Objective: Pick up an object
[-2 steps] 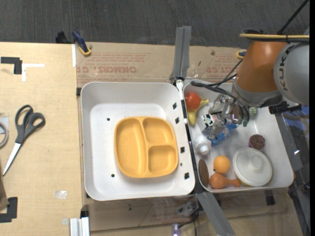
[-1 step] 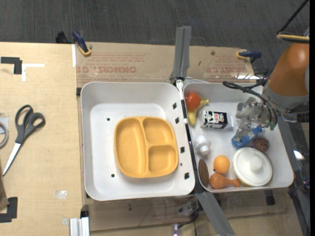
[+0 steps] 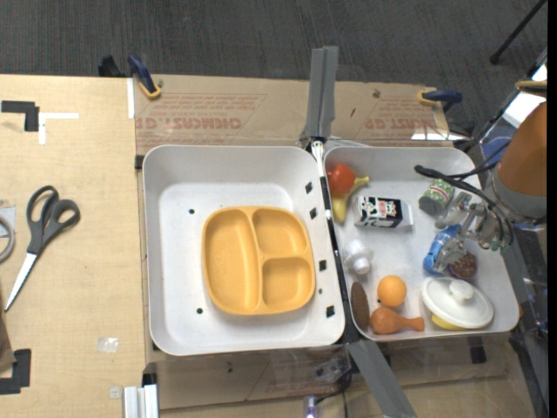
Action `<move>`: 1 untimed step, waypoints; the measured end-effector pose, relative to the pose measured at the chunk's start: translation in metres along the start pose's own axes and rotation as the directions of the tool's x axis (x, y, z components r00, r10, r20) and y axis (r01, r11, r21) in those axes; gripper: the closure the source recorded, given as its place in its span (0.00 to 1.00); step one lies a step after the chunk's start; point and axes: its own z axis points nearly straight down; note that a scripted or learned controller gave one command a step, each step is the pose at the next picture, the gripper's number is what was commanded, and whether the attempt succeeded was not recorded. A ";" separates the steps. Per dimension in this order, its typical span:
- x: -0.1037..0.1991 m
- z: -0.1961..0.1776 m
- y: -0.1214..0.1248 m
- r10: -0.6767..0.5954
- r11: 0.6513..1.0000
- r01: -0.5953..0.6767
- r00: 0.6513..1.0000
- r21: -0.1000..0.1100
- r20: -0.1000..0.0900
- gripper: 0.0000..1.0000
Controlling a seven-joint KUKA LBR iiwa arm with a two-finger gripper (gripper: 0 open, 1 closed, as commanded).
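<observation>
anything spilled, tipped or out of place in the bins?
Nothing stands out. The yellow divided tray lies flat in the left bin; the milk carton lies on its side among loose items in the right bin, no spill visible.

The pale wooden worktop (image 3: 78, 320) fills the frame's left and centre. Two shallow white plastic bins (image 3: 165, 259) rest on brown cardboard (image 3: 226, 116). Black-handled scissors (image 3: 42, 225) lie at left.

Cardboard sheet (image 3: 261, 111) has upside-down red print, reads approx "CHEMICAL"
</observation>
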 end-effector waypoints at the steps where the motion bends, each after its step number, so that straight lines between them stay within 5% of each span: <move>1: -0.003 0.001 0.046 0.013 1.000 -0.013 1.000 -0.001 -0.001 0.00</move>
